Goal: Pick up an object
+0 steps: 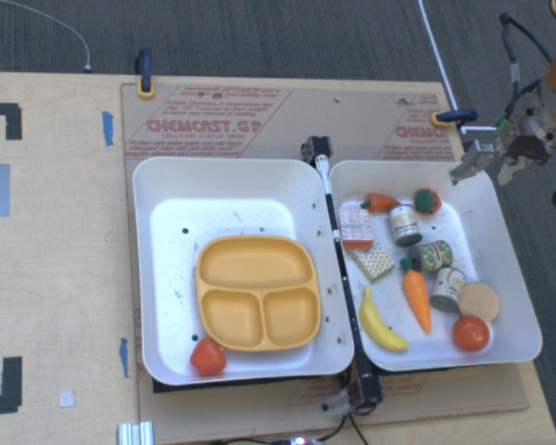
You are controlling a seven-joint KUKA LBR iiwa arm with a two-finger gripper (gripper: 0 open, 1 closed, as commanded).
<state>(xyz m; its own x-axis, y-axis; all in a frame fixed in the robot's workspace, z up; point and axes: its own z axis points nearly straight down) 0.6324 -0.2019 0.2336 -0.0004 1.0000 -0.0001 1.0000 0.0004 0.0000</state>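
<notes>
1 red tomato (pixel 208 357) beside 1 yellow tray (pixel 258 291); 3 cans, 2 carrots opposite; pincer (pixel 486 167) state unclear.

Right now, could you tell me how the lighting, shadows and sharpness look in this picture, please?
In the camera view, light is even and soft, with no harsh glare on the white bins; the yellow divided tray and banana cast only faint shadows. Focus is fairly sharp on the carrot, while the gripper at the right edge looks slightly blurred.
</notes>
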